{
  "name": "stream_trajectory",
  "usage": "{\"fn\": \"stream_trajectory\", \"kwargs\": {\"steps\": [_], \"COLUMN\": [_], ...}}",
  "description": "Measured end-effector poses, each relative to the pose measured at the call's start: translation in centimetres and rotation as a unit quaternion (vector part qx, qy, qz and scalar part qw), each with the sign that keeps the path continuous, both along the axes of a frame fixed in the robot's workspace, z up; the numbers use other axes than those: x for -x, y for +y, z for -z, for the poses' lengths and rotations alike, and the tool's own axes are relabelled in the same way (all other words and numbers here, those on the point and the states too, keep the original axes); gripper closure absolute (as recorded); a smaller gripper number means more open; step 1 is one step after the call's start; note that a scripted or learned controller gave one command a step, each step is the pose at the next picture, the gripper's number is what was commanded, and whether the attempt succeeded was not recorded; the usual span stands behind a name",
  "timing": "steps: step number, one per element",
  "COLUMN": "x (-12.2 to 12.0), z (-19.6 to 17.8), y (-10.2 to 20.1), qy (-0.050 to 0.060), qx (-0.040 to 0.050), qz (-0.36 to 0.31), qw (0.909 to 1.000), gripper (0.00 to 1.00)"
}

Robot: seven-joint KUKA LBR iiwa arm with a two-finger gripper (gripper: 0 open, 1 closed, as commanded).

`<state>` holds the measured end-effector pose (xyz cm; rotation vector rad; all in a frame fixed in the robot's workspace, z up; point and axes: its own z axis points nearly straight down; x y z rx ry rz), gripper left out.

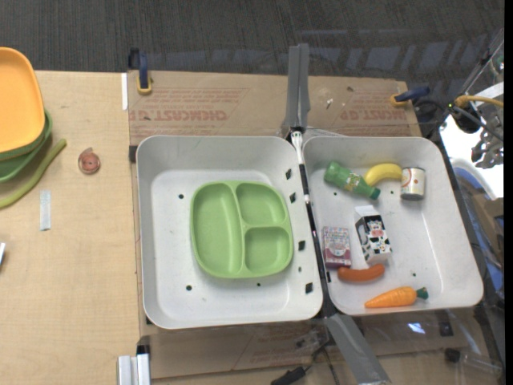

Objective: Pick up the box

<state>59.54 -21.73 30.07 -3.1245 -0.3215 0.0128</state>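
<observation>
The right bin (449,239) holds two boxes. A small pink and purple box (337,245) lies flat near the bin's left wall. Just right of it is a white box with black markings (373,237), its long side running front to back. A thin gap separates the two boxes. A reddish sausage (361,274) lies right in front of both of them.
Also in the right bin are a green bottle (350,180), a banana (383,172), a small can (412,183) and a carrot (394,297). The left bin (160,215) holds a green divided plate (242,229). Orange and green plates (16,111) are stacked at far left.
</observation>
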Motion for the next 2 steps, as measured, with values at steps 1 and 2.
{"fn": "stream_trajectory", "kwargs": {"steps": [1, 2], "x": [8.4, 3.7], "z": [7.1, 0.3], "y": [0.2, 2.1], "qy": [0.001, 0.0], "qx": [-0.0014, 0.0002], "qz": [-0.032, 0.001], "qw": [0.9995, 1.0], "gripper": [1.0, 1.0]}}
